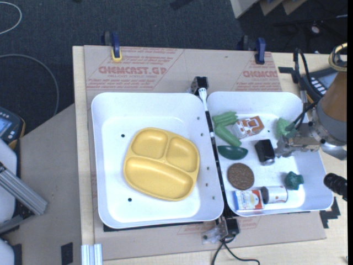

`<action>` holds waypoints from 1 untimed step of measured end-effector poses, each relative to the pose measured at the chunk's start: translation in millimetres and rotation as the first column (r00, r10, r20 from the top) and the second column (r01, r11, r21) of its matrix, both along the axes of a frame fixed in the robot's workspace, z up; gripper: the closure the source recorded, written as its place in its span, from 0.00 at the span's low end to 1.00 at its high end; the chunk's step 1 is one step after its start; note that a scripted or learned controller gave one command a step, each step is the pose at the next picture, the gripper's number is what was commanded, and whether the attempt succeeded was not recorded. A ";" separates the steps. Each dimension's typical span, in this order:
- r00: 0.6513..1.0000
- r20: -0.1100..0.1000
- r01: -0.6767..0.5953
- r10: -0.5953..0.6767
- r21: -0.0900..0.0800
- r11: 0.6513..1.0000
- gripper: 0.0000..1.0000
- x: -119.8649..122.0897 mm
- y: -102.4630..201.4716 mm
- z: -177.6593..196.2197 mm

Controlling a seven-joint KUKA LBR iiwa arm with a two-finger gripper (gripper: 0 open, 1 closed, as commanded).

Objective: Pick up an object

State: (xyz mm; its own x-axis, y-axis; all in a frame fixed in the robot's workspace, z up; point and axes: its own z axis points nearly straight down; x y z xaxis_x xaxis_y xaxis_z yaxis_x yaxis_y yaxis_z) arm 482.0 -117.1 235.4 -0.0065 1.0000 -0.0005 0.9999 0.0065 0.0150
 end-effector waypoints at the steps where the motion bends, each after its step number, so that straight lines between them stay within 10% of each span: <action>1: 1.000 -0.015 0.004 -0.004 0.001 1.000 1.00 35.7 23.4 -154.1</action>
